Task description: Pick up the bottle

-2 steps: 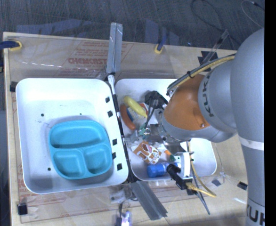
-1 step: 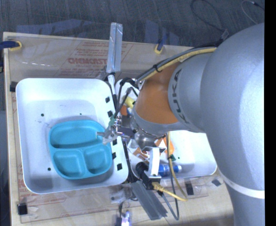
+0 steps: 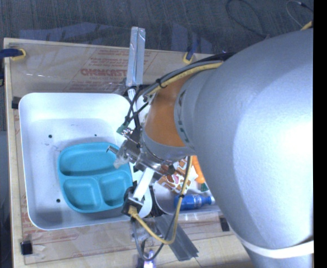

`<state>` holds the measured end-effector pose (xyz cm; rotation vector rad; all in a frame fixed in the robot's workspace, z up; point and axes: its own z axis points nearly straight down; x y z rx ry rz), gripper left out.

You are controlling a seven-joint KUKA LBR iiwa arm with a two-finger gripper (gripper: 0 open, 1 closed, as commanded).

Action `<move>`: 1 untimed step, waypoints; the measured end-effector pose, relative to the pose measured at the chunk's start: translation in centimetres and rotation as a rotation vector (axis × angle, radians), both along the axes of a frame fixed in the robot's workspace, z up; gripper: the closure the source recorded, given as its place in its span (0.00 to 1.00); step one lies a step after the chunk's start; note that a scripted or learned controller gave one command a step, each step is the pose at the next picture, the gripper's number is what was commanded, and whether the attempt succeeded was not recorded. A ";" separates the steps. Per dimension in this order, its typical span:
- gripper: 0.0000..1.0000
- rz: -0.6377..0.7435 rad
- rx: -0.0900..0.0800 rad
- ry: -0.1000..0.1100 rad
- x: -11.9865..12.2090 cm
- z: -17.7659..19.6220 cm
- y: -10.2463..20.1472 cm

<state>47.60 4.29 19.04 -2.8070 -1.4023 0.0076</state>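
Bench [image 3: 68,66] on dark floor [image 3: 68,4]

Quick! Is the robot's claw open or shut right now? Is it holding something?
Gripper: cannot be told, open or shut, holding or not; it hangs at the right edge of the blue tray.
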 end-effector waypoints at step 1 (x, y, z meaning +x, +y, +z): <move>0.00 -0.454 -0.002 0.003 3.0 0.0 -0.9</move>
